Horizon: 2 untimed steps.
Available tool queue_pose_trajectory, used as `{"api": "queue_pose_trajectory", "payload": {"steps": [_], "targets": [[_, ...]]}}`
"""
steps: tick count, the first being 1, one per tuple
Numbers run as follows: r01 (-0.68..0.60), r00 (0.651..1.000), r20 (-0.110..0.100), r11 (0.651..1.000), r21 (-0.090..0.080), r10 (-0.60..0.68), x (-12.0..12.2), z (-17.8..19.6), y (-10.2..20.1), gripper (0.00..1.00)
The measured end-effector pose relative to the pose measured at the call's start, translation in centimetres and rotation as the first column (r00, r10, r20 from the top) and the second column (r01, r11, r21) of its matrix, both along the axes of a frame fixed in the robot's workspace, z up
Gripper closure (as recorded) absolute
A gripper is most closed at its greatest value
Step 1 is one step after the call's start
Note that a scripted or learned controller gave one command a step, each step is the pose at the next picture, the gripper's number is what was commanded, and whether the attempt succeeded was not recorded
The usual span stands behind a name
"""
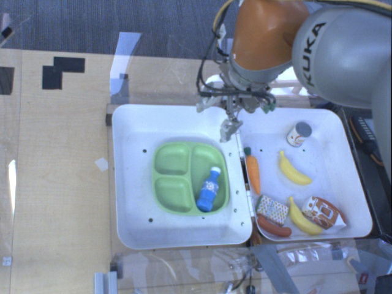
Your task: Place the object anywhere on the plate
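A green divided plate [177, 179] lies in the left white bin [131, 164]. A small blue bottle with a white cap [209, 190] lies on the plate's right compartment, tilted toward the upper right. My gripper [229, 129] hangs above the ridge between the two bins, up and to the right of the plate, apart from the bottle. Nothing shows between its fingertips.
The right bin [343, 164] holds a carrot [252, 173], two bananas [294, 169], a small can [299, 133], a sausage [274, 228] and two snack packets [321, 212]. The arm's grey and orange body covers the bins' far edge.
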<state>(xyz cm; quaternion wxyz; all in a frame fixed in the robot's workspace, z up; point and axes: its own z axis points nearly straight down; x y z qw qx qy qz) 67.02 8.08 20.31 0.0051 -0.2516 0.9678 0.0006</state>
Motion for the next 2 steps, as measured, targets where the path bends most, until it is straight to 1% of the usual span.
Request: {"api": "queue_pose_trajectory", "payload": {"steps": [1,2], "targets": [[-0.233,0.973,0.001,0.973,-0.001,0.233,0.0,1.0,2.1,0.00],[-0.563,0.827,0.004,0.827,-0.004,0.563,0.0,0.7,5.0,0.00]]}}
